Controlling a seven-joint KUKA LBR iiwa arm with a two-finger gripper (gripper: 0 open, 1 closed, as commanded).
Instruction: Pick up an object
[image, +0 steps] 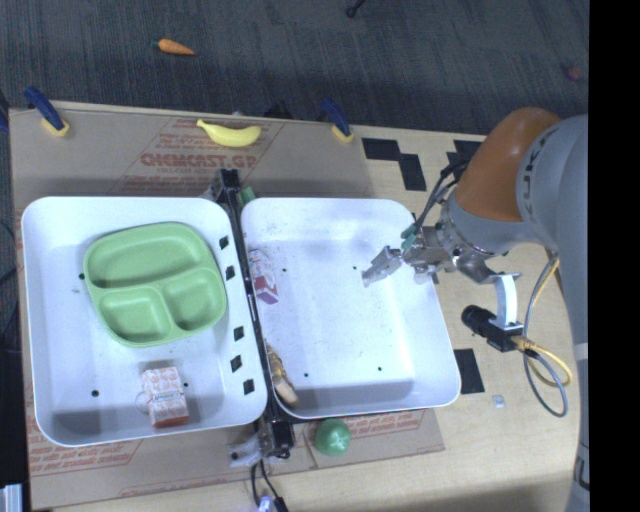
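Over the right bin (420, 375), near its far right wall, the hand (381, 266) hovers. Whether it's spread or pressed together, I cannot tell. Against this bin's left wall lies a red-and-white packet (262, 276).

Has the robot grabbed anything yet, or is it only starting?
Nothing looks picked up yet. The gripper hangs over the right bin, above a bare patch of its floor, with nothing between its fingers. The small carton lies at that bin's left wall, well away from it. The green tray and the snack pack sit untouched in the left bin. The reach, the grip and the lift are all left.
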